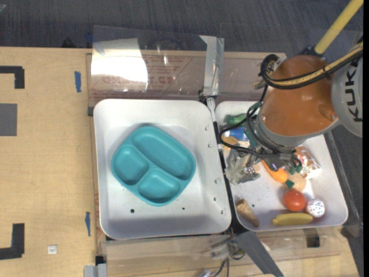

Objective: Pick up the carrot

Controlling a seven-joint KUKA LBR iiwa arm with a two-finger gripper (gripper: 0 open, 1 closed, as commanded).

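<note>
The carrot (277, 172) is a small orange piece lying in the right bin (336, 196), partly under the arm's wrist. Its green top points right, toward a patterned packet. My gripper (243, 168) hangs low over the bin's left side, just left of the carrot, its metal tip close to the bin floor. The broad orange band of the arm (300, 100) hides the bin's upper middle. Nothing can be seen lifted off the floor.
Around the carrot lie a red tomato (294, 200), a yellow banana (292, 219), a white die (315, 208), a brown chunk (247, 211), a patterned packet (308, 160), and green (234, 120) and blue (233, 136) items. The left bin (109, 212) holds a teal divided plate (153, 163).
</note>
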